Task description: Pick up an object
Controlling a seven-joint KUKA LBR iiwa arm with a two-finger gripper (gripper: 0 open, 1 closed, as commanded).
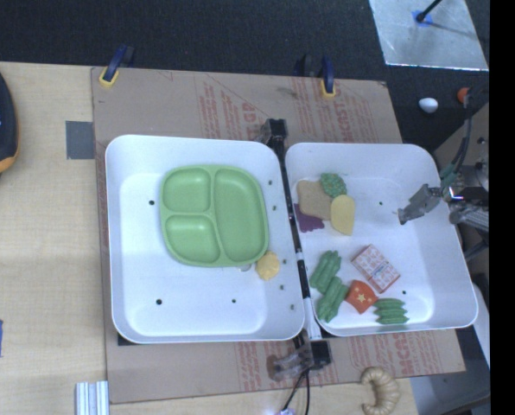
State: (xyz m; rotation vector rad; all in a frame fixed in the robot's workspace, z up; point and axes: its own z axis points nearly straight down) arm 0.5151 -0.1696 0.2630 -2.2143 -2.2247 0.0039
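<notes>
Camera view: gripper [416,207] over right bin [430,258]

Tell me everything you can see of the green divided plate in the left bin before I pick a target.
The green divided plate is pale green, matte, plastic-looking, a rounded square with three compartments: one large on the right, two smaller on the left. It lies flat, slightly rotated, in the upper middle of the left bin. All three compartments look empty. A small yellow piece sits against its lower right corner; nothing else touches it. The tool is far off, over the right bin.
</notes>
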